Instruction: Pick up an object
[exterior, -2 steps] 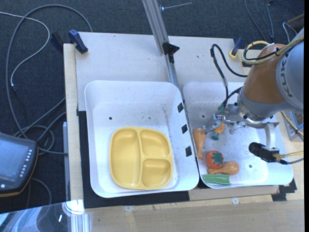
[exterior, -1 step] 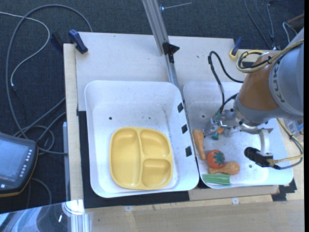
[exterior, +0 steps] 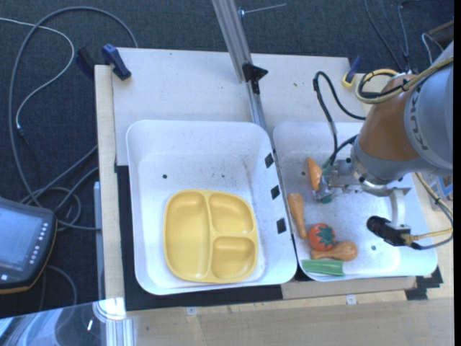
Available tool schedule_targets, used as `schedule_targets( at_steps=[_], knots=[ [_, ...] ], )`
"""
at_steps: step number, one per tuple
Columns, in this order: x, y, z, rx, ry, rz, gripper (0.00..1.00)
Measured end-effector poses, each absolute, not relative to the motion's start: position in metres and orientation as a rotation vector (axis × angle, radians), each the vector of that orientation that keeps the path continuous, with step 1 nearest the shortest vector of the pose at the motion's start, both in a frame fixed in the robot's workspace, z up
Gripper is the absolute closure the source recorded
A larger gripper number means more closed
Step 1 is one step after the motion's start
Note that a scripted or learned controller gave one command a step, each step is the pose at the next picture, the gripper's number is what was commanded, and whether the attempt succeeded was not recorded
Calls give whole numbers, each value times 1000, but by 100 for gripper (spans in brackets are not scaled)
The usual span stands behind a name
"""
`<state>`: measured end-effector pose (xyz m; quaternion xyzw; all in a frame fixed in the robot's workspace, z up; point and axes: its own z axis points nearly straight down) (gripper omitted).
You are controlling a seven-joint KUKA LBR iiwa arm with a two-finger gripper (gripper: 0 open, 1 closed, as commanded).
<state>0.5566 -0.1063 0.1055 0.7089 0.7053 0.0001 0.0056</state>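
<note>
The arm's claw (exterior: 325, 187) hangs low over the right-hand bin (exterior: 382, 262), its grey wrist and orange band filling the space to the claw's right. Its fingertips are a small dark cluster seen from above, and whether they are spread or closed cannot be told from this angle; nothing can be seen gripped between them.

Just to the claw's left, touching or nearly touching it, lies a small orange carrot-like piece (exterior: 313, 172), tilted a little off upright in the view. Below and to the left of the claw sits a longer orange carrot (exterior: 297, 214), close to the bin's left wall. Further below the claw is a red tomato (exterior: 322, 236) with a green top, and right beside it a tan, gourd-shaped piece (exterior: 340, 251) (the two look to be touching). Below those, at the bin's near edge, lies a flat green piece (exterior: 322, 267).

Well to the claw's left, across the divide between the bins, the left bin (exterior: 187, 143) holds a yellow divided plate (exterior: 211, 234) with three compartments. A black cable (exterior: 325, 107) loops across the bench above the claw
</note>
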Motion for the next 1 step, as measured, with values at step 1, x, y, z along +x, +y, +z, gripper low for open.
schedule_targets(
  at_steps=[1],
  knots=[
    [554,-114,154,2218,2218,4,100]
  ],
)
